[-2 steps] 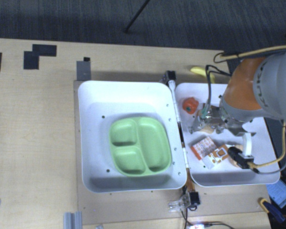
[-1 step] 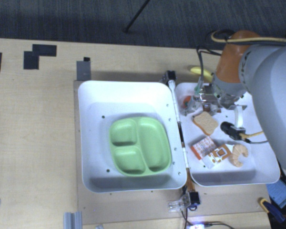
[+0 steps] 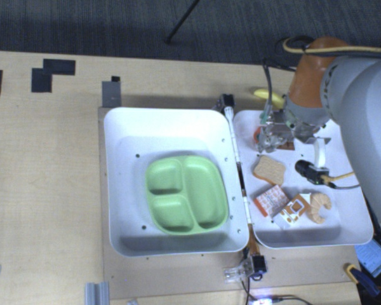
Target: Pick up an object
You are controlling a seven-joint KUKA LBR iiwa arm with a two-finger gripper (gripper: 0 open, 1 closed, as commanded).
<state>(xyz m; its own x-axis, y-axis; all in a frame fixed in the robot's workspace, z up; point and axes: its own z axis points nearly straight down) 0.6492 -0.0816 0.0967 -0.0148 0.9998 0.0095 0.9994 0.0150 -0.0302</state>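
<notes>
My fingers (image 3: 271, 138) hang low at the right bin's (image 3: 349, 234) far-left corner over a small reddish item (image 3: 286, 144); whether they're apart, I cannot tell. I judge this the reach step. Next: settle lower, clamp, lift. Toast slice (image 3: 268, 169) lies just nearer.

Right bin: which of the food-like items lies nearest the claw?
The tan bread slice in the right bin, just below the claw. The red-and-white packet, the orange-and-white piece and the croissant-like pastry lie farther toward the bin's front.
</notes>
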